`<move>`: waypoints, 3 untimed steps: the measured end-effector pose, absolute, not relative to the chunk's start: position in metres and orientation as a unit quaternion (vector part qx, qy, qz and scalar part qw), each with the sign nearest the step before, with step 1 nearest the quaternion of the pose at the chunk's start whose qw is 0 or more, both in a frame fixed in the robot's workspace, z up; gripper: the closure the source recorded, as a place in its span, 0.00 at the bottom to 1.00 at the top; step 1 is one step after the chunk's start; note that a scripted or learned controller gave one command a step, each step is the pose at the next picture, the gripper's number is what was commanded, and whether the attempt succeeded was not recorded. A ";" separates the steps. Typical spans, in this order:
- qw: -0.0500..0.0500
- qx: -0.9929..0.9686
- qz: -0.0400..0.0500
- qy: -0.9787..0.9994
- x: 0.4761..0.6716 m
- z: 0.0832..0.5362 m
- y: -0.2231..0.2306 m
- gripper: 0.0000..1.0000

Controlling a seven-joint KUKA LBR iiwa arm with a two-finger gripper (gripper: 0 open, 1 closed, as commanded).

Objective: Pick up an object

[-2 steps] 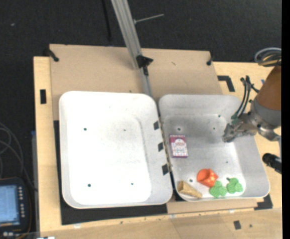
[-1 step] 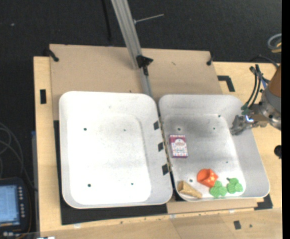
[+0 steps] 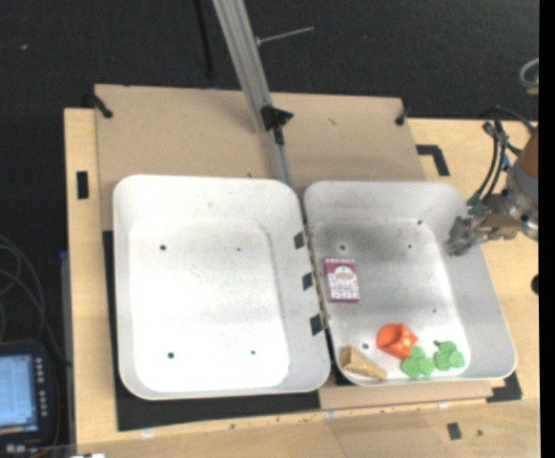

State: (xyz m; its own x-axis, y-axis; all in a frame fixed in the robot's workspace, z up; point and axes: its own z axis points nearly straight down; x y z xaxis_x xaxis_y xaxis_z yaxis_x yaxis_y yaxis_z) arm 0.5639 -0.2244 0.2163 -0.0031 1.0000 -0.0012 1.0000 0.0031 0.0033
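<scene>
Objects, a purple box (image 3: 341, 281) among them, lie in right bin (image 3: 468, 284); jaws' state unclear.

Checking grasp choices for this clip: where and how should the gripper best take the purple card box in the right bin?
Probably from straight above, fingers across the short width of the purple card box. It lies flat, apart from the other items, though its left edge sits near the wall of the right bin, so that finger has little room.

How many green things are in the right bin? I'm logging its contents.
2, though overlaps could hide more: a bright green leafy piece beside the orange-red round object, and another green leafy piece nearer the shallow white right bin's right wall.
</scene>
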 end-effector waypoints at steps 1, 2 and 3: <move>0.001 0.706 0.001 0.708 0.565 0.224 -0.183 1.00; 0.000 0.705 0.001 0.710 0.562 0.236 -0.137 1.00; 0.000 0.705 0.001 0.709 0.554 0.233 -0.095 1.00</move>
